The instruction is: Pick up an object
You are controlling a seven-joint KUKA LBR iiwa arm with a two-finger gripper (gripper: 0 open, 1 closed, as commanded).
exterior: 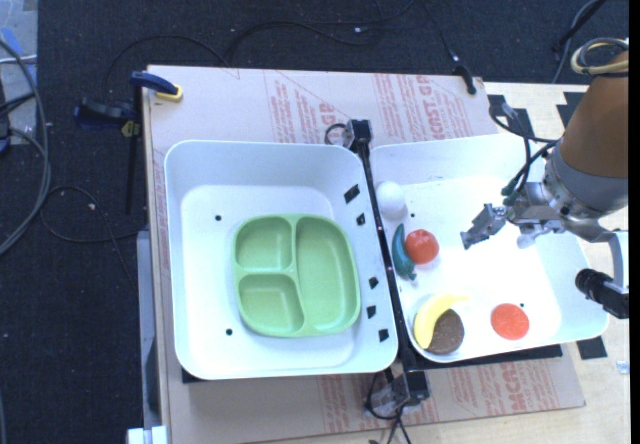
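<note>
Two bins (190,232) | jaws (483,228) spread, gripping nothing | above tomato (422,246)

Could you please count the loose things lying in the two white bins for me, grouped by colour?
Green: 1, the divided tray in the left bin
Red: 2, a tomato and a flat disc
White: 1, an egg
Teal: 1, a curved piece
Yellow: 1, a banana
Brown: 1, a round cookie
Total: 7
</note>
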